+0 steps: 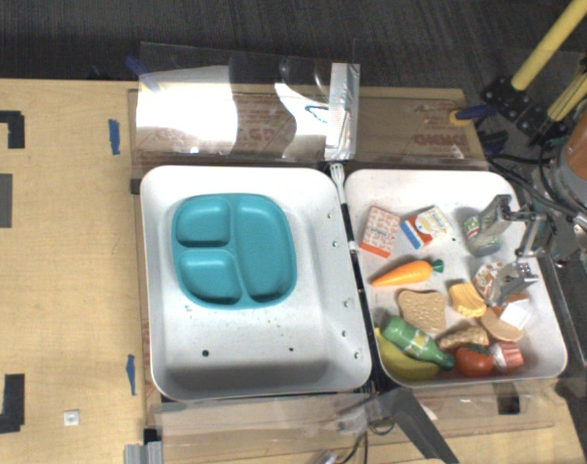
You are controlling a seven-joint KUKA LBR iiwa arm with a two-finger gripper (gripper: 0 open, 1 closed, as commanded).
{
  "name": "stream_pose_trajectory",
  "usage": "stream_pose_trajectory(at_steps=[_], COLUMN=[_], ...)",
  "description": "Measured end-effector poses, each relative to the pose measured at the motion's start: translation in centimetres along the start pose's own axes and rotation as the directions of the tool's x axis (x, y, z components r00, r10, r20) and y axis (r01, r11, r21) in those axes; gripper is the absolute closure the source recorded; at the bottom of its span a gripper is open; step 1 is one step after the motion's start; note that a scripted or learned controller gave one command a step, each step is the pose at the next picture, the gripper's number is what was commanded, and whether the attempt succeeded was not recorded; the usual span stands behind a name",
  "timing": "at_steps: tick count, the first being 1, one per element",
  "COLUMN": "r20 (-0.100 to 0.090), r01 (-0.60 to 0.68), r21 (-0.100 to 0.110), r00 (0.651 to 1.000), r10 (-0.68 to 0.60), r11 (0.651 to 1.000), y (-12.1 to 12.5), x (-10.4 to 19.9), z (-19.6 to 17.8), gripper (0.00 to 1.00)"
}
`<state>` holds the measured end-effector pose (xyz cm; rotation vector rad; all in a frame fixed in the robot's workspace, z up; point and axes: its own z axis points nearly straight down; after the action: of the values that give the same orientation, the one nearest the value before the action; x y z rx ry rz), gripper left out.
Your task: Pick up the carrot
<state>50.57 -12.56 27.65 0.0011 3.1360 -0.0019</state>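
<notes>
With the gripper (511,245) spread open and holding nothing at the frame's right, it should shift left over the carrot (404,273), straddling its middle.

The arm (575,162) comes in from the right edge, its orange band at the frame's border. The gripper (506,245) hangs low over the right side of the right bin (549,356), metal fingers (493,222) pointing left; they seem spread apart, though clutter blurs them.

a tan bench (61,259); two white bins (245,356) side by side on it
</notes>
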Motion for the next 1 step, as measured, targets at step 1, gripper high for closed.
stream_pose_trajectory(at_steps=[1], r20=[-0.012], r01=[-0.079], r21=[-0.003], r00=[0.997], r10=[0.079], r11=[0.997], y=[0.42], x=[-0.40], z=[13.12], gripper=[0.00])
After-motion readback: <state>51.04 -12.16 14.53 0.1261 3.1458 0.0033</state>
